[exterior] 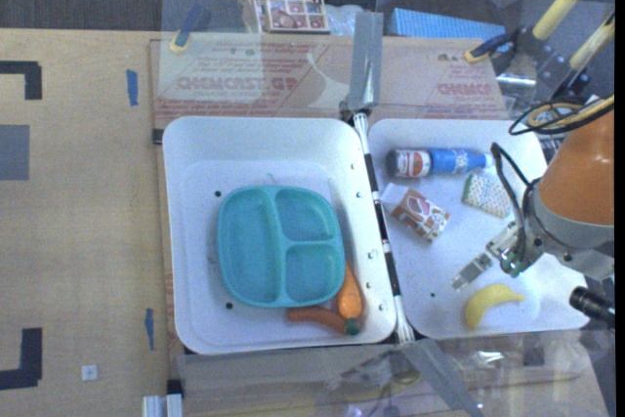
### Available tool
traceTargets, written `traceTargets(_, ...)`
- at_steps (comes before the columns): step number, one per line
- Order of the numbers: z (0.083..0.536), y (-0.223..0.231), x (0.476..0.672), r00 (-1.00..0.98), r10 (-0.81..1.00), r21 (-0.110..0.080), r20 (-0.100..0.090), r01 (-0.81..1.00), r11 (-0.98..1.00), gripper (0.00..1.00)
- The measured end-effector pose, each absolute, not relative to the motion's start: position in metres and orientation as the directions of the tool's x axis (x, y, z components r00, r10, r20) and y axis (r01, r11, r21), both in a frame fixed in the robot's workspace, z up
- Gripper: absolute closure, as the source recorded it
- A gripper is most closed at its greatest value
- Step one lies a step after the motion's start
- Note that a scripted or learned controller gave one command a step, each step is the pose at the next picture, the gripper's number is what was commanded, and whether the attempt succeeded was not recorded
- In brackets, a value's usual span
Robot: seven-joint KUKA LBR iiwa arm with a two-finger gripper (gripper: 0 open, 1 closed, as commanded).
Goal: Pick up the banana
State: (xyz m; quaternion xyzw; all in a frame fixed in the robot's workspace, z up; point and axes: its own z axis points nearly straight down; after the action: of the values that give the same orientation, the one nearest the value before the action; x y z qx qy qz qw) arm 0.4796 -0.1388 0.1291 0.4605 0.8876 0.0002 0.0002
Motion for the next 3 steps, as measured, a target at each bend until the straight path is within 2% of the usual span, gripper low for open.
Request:
traceTargets(1,0.123,-0.11,0.48,-0.468,0.884,0.0,0.001,0.884,0.468,0.0)
traceTargets(2,0.128,-0.129,0.48,-0.669,0.743,0.002,-0.003,0.743,0.669,0.0)
traceTargets(3,0.111,-0.096,0.48,-0.722,0.692,0.0,0.001,0.692,0.722,0.0)
